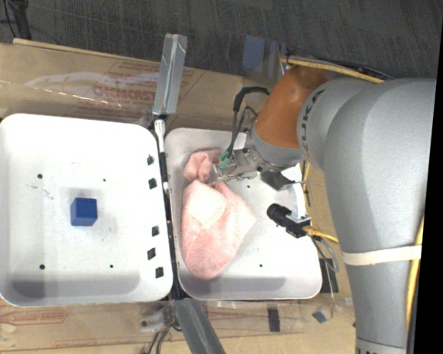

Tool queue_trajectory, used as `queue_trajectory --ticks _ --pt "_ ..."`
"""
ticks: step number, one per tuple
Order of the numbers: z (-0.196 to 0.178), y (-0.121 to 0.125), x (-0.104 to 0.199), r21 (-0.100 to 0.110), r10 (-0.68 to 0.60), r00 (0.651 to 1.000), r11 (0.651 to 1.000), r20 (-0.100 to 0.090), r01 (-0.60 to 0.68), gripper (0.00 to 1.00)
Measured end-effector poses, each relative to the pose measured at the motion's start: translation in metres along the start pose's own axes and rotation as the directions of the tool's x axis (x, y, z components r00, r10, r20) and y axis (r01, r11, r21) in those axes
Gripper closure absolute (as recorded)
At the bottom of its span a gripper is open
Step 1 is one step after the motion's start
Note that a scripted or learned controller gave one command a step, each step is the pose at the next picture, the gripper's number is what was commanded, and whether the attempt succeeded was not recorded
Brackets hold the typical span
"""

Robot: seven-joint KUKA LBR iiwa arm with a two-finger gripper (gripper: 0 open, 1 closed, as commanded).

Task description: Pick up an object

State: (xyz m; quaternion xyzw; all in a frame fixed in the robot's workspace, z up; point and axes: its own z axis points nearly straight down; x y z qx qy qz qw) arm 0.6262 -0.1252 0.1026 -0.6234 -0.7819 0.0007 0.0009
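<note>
Gripper [226, 167] low over upper end of pink cloth [210, 224], right bin [289, 282]. Cloth's length trailing down-frame from it. Grip state unreadable.

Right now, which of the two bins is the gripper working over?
The right bin, holding the pink cloth; the gripper is at the cloth's top. The left bin holds a blue cube.

Soft cloth, smooth plastic, bare cardboard

The pink cloth [208, 224] looks soft, fuzzy and matt, crumpled in folds. Both white bins [20, 193] look like smooth plastic with a faint sheen. The blue block [84, 211] is smooth and matt. The arm [375, 178] has a grey satin shell with a glossy orange band. Brown matt cardboard covers the counter [75, 82].
</note>
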Motion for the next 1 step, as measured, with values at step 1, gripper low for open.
queue_trajectory --ticks 1 --pt "-0.111 0.0473 0.0701 -0.001 0.037 0.999 0.999 0.0 -0.037 1.0"
